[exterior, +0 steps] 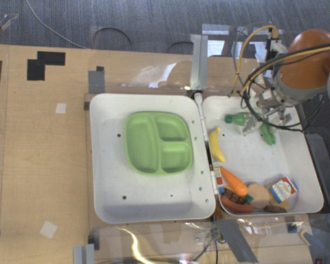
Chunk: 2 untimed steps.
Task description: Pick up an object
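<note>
My gripper (270, 116) hangs over the far part of the right bin (297, 158), under the orange band of the arm. A green bottle-like item (236, 119) lies just to its left. A second small green piece (268, 136) lies right below it. Nothing can be seen held by the gripper. Farther down the bin lie a yellow banana (216, 145) by the left wall, an orange carrot (234, 182), a brown sausage (236, 204), a beige bread piece (258, 192) and a small carton (282, 190).
The left bin (107, 191) holds a green divided plate (158, 143). A low wall (204, 147) separates the two bins. Cables (253, 76) loop around the wrist above the right bin's far edge. Tan bench surface (38, 147) lies to the left.
</note>
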Each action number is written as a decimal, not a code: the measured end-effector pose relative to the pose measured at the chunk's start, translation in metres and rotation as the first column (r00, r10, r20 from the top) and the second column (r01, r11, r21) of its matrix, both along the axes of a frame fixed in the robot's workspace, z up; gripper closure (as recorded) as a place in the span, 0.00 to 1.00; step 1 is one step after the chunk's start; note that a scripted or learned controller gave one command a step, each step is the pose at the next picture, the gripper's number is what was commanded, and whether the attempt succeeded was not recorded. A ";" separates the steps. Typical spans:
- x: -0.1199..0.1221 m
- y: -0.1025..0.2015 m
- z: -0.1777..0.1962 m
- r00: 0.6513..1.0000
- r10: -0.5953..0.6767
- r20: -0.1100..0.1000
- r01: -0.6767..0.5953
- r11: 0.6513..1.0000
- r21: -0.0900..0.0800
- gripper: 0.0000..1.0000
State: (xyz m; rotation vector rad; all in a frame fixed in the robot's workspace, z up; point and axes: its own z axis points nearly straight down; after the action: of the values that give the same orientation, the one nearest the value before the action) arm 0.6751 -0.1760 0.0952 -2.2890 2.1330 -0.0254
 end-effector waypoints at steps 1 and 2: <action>-0.001 -0.017 -0.001 0.977 0.215 -0.003 -0.215 0.977 -0.003 0.00; -0.002 -0.017 -0.001 0.907 0.421 -0.009 -0.421 0.907 0.000 0.00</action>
State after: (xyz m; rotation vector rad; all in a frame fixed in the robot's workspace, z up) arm 0.6735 -0.1931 0.0937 -2.6988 1.5916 -0.0130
